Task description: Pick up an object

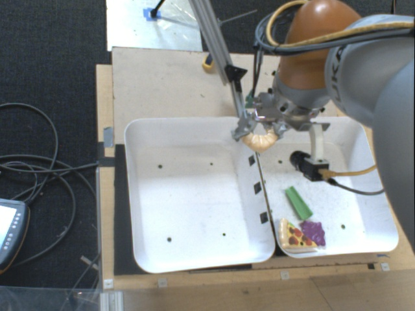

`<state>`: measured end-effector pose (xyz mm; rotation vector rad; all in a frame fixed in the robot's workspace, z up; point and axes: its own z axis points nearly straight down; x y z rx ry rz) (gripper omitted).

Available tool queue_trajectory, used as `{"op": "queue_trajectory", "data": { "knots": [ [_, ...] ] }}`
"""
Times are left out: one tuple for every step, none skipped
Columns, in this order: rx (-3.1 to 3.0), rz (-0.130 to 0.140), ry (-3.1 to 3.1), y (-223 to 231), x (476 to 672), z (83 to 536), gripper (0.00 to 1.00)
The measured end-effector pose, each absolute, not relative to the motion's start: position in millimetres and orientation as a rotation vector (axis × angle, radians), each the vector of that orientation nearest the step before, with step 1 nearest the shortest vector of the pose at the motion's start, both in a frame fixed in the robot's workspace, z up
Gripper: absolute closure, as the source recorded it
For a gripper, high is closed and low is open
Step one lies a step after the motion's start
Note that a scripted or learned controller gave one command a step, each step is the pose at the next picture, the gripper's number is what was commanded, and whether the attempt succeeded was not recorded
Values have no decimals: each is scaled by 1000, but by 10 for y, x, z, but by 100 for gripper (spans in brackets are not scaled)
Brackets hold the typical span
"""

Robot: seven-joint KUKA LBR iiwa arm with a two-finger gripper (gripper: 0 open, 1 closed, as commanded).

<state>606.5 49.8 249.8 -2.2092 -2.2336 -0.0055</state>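
**Croissant toy sits right under the gripper**

Croissant toy [262, 140], tan and curved, is up at the top of the wall where the two white bins meet. The gripper [259, 132] is right on top of it, touching it or very close. The toy pokes out just below the metal parts of the gripper. I cannot tell if the gripper is spread apart or pressed together, because the arm and its metal parts hide that spot. So I also cannot tell if the toy is really being held.

The grey arm [363, 63] comes in from the right side, with its orange band [318, 37] above the wrist. Cables loop around that band.

The right bin [369, 232] has more toys, well apart from the gripper. A green stick [299, 202] lies near the middle of it. Lower down, near the front edge, a pizza slice toy [293, 234] lies touching a purple grape bunch [314, 232]. A small black part [305, 164] with a yellow cable hangs below the arm, over the right bin.

The left bin [194, 193] sits just beside the right one. Black cables [39, 173] lie on the dark floor at the far left.
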Motion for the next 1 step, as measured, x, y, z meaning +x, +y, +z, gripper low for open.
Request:
{"op": "queue_trajectory", "data": {
  "knots": [
    [-2211, -6, -2233, 989, 6190, 2491, 100]
  ]
}}
